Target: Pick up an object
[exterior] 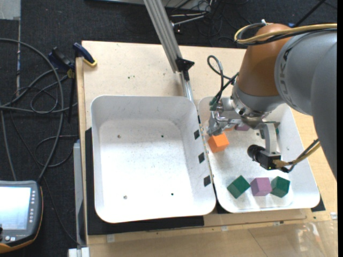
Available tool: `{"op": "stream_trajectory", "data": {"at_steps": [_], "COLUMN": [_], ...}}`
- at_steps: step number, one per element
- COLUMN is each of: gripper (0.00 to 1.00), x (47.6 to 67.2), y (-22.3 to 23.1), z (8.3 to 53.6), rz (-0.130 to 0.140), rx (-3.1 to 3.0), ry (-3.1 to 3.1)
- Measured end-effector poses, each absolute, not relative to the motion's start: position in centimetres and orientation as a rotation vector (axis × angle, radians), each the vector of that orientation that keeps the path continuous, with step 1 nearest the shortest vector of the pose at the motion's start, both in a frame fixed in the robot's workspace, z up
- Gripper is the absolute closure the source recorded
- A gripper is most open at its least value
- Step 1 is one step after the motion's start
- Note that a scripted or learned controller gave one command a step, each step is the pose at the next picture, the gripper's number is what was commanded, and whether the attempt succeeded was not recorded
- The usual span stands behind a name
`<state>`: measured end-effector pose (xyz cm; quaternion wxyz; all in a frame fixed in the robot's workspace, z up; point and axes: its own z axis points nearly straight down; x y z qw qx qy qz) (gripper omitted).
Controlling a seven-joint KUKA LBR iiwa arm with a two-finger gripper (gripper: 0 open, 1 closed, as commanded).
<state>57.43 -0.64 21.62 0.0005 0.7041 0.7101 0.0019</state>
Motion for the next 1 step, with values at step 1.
{"op": "stream_trajectory", "data": {"at_steps": [1], "gripper": [1.00], "x": [58.62], "y": [4.59], "z": [21.40], "rz": [0.004], "rx": [2.212], "ry": [2.231]}}
